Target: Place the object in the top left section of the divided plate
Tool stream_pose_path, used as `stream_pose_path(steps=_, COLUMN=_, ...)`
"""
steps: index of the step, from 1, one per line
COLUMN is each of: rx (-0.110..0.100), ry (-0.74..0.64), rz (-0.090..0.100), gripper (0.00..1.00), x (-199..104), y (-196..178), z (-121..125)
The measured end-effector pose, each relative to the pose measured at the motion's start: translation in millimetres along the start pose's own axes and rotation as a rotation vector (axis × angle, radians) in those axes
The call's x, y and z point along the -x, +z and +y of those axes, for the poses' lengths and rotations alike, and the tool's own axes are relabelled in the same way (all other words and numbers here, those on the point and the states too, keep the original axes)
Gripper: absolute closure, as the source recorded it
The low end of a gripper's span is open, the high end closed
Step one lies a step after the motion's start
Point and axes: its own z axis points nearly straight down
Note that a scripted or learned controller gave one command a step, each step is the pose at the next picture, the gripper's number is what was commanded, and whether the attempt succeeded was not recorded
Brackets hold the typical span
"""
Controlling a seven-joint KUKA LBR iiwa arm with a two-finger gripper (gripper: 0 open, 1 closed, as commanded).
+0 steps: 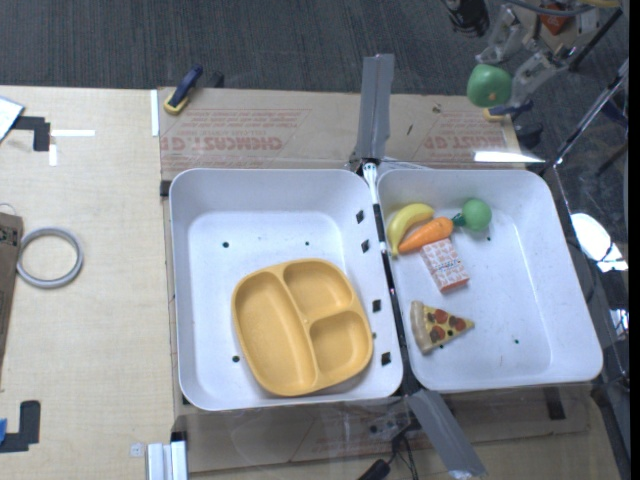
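Hovering at the upper right, partly cut off by the frame edge, the gripper [505, 68] is clamping a green apple [489, 86] between its fingers, beyond the right bin [560, 298]. The divided plate [300, 325] is lying in the left bin [200, 268]; the arm's upper parts are hard to make out.

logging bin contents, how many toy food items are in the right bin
4 in the right bin: banana, carrot beside it, pizza slice nearer the front, green ball-like piece. A small box lies between them.
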Motion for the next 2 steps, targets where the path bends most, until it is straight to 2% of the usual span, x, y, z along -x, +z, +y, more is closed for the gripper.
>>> stream_pose_path(steps=1, rx=0.0, ry=-0.032, rz=0.004, gripper=1.0, x=43.3, y=15.5, z=34.0)
stream_pose_path(steps=2, rx=0.0, ry=0.171, rz=0.007, gripper=1.0, x=-7.3, y=99.1, z=-37.4)
